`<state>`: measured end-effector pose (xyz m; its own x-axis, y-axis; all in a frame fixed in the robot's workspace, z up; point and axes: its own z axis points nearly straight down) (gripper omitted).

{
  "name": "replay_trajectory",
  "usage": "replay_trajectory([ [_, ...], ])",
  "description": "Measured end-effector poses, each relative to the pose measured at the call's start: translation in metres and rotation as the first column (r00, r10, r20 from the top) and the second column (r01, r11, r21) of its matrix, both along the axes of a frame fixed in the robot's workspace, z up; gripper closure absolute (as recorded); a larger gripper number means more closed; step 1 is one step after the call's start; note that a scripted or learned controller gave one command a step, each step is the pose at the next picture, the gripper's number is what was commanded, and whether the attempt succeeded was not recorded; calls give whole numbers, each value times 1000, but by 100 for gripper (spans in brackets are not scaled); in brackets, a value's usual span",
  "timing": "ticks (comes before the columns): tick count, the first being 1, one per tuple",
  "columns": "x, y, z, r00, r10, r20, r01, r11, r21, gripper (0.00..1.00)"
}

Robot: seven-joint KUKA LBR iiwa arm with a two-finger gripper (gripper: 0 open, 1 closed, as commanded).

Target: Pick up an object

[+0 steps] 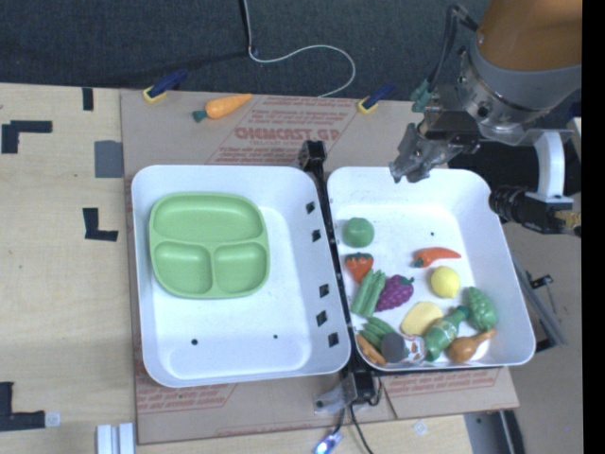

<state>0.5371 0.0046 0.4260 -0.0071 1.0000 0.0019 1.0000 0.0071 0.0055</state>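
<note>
Many toy foods crowd the lower right of the right bin (473, 192) | gripper (413, 170) at upper centre-right over the bin's top rim, claw state: cannot tell | risk: packed pile near grapes (397, 291) blocks fingers; lemon (444, 280) may roll away.

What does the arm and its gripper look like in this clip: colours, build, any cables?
The arm is bulky and rounded, with a broad orange band above a grey wrist section. Thin dark cables run down its left side. The gripper is small, dark grey metal, with short fingers; a small teal spot shows just above it.
</note>
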Motion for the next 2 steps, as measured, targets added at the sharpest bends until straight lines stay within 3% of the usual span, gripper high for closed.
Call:
replay_trajectory([
  [1, -43, 38, 63, 1000, 0, 1, 0, 1000, 0, 100],
  [2, -54, 90, 86, 1000, 0, -4, 0, 1000, -1, 100],
])
